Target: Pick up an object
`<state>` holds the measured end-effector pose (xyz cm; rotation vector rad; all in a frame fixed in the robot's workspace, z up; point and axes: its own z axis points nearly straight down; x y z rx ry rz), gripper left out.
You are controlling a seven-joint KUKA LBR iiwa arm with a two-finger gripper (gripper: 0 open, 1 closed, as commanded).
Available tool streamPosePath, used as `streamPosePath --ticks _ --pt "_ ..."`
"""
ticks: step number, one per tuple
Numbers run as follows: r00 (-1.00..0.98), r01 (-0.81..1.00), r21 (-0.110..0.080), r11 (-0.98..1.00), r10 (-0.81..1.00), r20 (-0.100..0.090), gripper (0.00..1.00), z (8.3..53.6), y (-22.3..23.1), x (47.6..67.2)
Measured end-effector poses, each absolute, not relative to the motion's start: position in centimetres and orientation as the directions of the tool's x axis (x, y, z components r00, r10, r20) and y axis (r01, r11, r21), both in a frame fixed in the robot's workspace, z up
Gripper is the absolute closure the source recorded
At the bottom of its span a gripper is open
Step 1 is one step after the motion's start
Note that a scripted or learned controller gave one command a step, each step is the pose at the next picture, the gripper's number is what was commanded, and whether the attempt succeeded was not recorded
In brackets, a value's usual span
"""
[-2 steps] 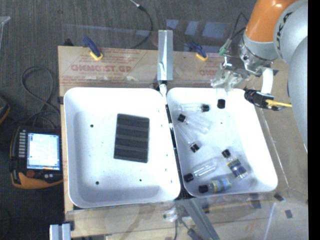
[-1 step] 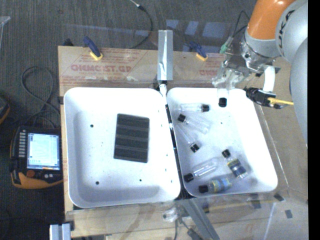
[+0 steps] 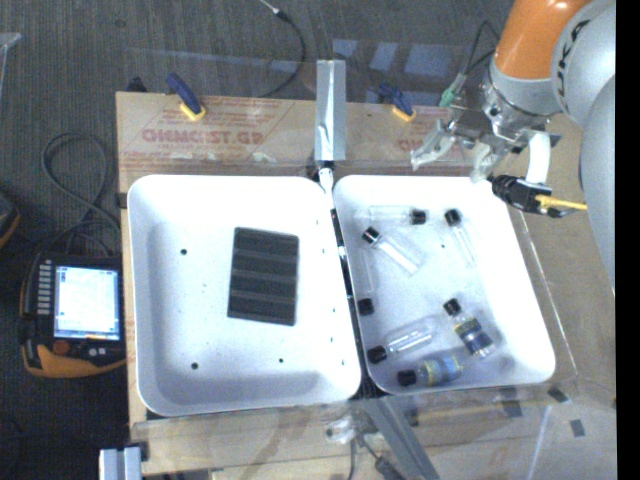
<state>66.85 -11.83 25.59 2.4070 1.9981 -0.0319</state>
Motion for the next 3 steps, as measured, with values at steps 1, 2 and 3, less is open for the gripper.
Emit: streamPosePath --ticks 1,2,3 --pt "0.168 0.986 -0.004 -0.168 0.986 -0.002 0.0 13.6 -19.3 64.2" --pt "0.123 0.992 0.007 -0.123 0.992 -0.003 0.0 8.9 -12.4 63.8" --pt "0.124 0.992 0.012 -0.124 0.992 -0.001 1.0 10.1 -12.4 63.9"
